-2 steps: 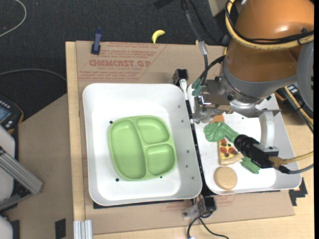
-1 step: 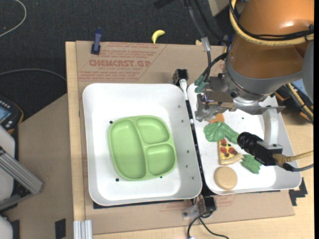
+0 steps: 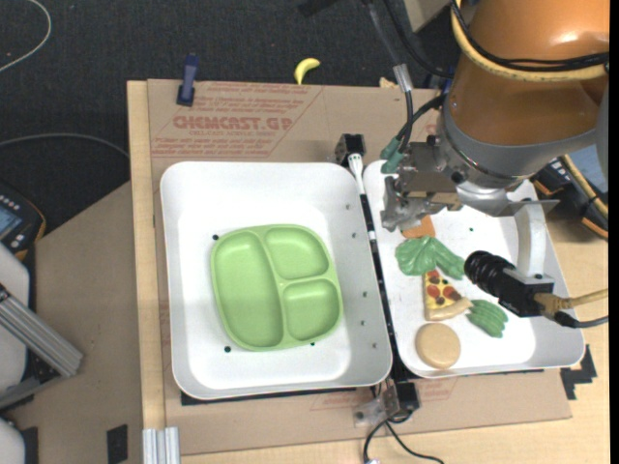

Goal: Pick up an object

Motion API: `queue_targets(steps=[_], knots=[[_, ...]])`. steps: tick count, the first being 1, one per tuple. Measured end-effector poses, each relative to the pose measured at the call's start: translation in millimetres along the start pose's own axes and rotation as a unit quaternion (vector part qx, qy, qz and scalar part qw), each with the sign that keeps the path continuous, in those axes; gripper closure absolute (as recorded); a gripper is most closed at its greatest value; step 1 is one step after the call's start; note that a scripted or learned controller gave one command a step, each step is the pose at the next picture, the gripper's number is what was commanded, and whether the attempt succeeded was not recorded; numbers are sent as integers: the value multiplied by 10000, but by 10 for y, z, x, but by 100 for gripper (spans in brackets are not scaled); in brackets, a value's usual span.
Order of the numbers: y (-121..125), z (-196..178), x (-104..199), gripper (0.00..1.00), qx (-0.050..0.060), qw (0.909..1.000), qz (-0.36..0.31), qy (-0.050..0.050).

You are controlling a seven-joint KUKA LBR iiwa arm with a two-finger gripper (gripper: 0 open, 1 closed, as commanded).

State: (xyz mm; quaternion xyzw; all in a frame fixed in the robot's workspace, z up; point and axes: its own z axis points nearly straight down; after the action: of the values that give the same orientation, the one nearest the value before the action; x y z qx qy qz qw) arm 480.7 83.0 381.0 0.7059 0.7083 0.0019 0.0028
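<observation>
- The objects to pick lay in the right-hand shallow white bin [image 3: 484,366]: a small orange piece [image 3: 420,227], a large green leafy toy [image 3: 426,254], a toy pizza slice with red spots [image 3: 443,295], a round tan disc like a biscuit [image 3: 438,345], and a smaller green leafy toy [image 3: 488,317].
- The pizza slice lay just below the large leaf and touched the smaller leaf at its lower right. The tan disc sat near the bin's front rim, just beside the slice.
- Counted: two bins, two green leafy toys, and one each of the orange piece, pizza slice and tan disc.
- The left-hand shallow white bin [image 3: 193,201] held one pale green plastic plate with three compartments [image 3: 276,286], lying flat near its middle.
- The metal two-finger gripper [image 3: 406,211] hung over the rear left corner of the right bin, directly above the orange piece.
- Whether the gripper was open or closed could not be told, nor whether it touched the orange piece, which it partly covered.
- The grey and orange arm [image 3: 527,66] hid the rear of the right bin.
</observation>
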Motion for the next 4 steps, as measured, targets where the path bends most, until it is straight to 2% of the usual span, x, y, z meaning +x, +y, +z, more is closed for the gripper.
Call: queue_targets(steps=[1,2,3,4], knots=[[6,-101,2,100,-10,10000,-2,-2],[-3,-946,-520,100,-30,10000,45,8],[-24,157,-120,100,84,10000,1,2],[-8,-4,-138,100,19,10000,8,6]])
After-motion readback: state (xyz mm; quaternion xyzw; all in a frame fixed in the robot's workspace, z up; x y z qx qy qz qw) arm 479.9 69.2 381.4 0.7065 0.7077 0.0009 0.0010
